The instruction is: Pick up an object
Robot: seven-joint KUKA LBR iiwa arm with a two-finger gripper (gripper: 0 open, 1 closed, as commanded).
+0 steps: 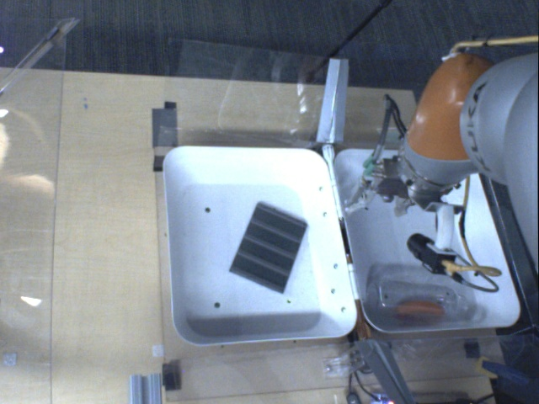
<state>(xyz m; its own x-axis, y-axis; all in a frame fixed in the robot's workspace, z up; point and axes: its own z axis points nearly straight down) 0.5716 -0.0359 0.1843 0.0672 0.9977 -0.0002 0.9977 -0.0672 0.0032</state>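
Nothing is seen gripped yet: the tool, its opening impossible to judge, is held over the right bin, where a clear packet lies at lower right.

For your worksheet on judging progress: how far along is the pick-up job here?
Done: the arm's gripper is over the right bin. In hand: nothing visibly held. Left: the grasp and lift; the dark ribbed panel lies flat in the left bin, and a clear container lies in the right.
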